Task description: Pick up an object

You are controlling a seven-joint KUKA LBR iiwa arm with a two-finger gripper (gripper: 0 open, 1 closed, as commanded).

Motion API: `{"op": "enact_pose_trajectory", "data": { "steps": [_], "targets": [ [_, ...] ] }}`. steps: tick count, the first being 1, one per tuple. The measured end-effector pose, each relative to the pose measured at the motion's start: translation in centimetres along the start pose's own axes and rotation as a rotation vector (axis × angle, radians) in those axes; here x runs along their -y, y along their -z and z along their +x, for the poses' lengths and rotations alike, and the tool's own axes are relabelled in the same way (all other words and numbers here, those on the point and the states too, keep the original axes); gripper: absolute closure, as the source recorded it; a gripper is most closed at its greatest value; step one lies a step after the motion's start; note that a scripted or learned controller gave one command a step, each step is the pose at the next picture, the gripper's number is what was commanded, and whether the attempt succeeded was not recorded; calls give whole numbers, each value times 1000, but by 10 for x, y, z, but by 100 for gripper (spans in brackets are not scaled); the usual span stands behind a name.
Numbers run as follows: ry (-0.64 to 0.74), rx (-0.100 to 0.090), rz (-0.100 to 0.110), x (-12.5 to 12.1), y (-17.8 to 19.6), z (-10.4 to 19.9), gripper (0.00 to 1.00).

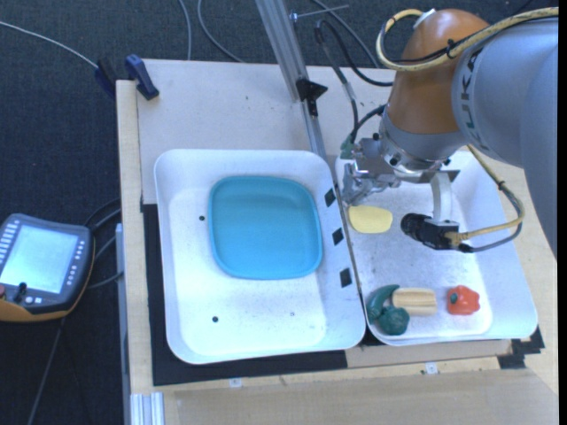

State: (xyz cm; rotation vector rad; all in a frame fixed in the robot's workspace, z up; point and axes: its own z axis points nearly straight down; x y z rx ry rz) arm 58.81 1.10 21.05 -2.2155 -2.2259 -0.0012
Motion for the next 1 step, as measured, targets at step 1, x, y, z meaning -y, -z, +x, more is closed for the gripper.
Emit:
{"op": "enact_pose_trajectory", "data": {
  "steps": [1],
  "targets": [
    [0,0,-2,3,17,55,100]
  ]
}}
